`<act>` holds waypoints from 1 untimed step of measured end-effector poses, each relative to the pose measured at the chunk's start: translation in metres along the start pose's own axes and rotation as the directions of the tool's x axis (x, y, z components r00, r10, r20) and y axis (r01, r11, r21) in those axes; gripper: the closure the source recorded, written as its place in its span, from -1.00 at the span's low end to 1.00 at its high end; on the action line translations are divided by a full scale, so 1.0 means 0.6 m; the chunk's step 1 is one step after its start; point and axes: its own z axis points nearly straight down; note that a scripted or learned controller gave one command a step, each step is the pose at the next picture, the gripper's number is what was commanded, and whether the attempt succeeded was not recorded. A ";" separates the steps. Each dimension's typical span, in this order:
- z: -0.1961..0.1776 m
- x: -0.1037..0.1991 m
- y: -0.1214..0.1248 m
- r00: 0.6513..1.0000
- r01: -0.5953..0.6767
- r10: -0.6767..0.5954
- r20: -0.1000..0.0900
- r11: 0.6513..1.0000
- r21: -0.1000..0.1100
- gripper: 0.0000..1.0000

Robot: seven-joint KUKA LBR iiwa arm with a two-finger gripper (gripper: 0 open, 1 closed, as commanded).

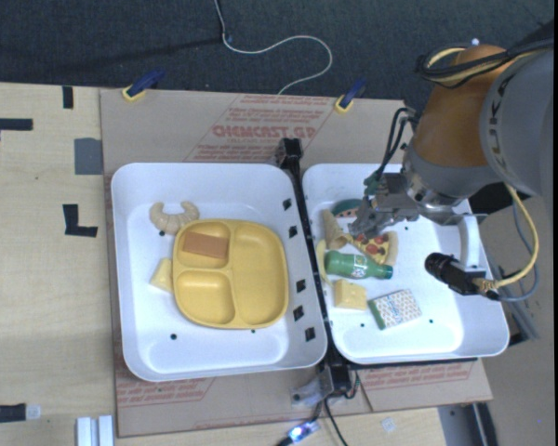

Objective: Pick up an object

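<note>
My gripper [370, 219] hangs low over the upper left part of the right bin [446, 342], just above a pizza slice [376, 245] and close to a green bottle [357, 266] lying on its side. A tan food piece [335, 229] lies left of the gripper. A yellow cheese wedge [349, 295] and a green-edged patterned packet [394, 308] lie nearer the front. Nothing shows between the fingers, and their spread is hidden by the wrist.
The left bin [139, 342] holds a yellow divided tray [231, 272] with a brown slab [205, 243] in it, a croissant [172, 216] and a yellow wedge [160, 273]. The arm's grey body and cables cover the right bin's far right side.
</note>
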 end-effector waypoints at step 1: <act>-0.006 0.101 0.031 1.000 0.002 -0.002 0.000 1.000 0.000 1.00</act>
